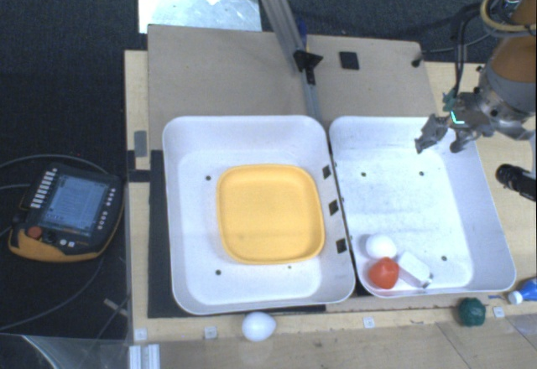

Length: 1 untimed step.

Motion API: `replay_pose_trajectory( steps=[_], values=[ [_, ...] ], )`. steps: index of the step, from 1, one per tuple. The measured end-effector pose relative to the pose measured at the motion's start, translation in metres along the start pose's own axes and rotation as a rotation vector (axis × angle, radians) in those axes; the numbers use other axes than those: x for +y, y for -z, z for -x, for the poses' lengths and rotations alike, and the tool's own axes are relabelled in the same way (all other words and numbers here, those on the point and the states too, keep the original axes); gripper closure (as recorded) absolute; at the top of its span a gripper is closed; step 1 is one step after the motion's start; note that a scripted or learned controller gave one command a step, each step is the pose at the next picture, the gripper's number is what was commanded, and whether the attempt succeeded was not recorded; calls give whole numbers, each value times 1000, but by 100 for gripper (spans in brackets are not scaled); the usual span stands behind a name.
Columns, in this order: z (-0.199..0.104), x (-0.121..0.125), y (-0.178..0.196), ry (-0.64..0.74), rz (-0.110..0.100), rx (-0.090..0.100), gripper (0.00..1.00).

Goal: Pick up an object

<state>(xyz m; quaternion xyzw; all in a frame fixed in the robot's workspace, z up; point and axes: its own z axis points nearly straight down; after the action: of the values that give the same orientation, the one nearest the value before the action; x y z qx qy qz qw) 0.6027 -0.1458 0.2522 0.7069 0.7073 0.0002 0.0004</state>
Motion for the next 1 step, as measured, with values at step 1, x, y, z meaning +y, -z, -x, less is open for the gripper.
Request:
replay_pose_trajectory(
  steps=[1],
  values=[
    [0, 0, 0, 0, 0, 0, 0]
  ],
)
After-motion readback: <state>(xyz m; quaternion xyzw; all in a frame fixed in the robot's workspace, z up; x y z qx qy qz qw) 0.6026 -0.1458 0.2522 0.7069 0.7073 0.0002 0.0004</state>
